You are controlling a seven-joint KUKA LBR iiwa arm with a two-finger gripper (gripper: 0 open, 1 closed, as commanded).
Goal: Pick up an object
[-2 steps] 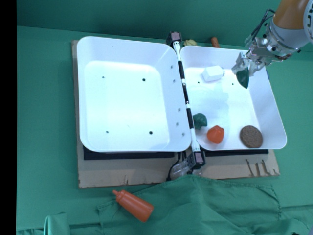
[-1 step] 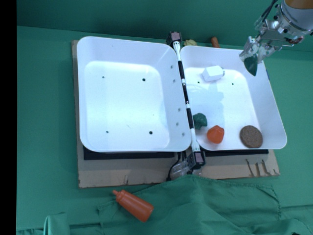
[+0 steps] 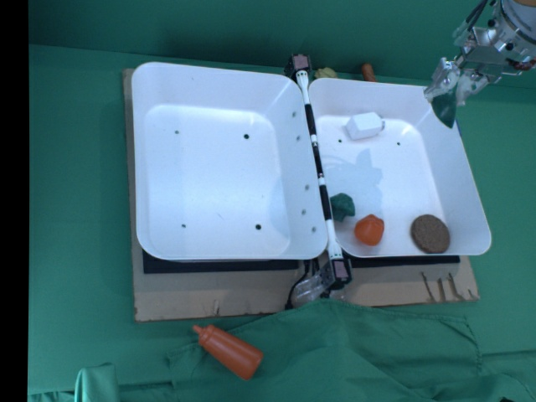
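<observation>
pincer (image 3: 448,99) hangs over the right bin's (image 3: 469,199) far-right rim, nothing in it; can't tell if tips are apart or together. closest pick: white block (image 3: 365,125) near the far wall. others sit along the near edge: orange lump (image 3: 369,229), brown disc (image 3: 430,234), dark green piece (image 3: 342,206). go w/ one standing clear of walls, centre over it, drop straight.

Silvery metal hand (image 3: 450,99), dark fingertips, black cables, orange-banded wrist.
</observation>
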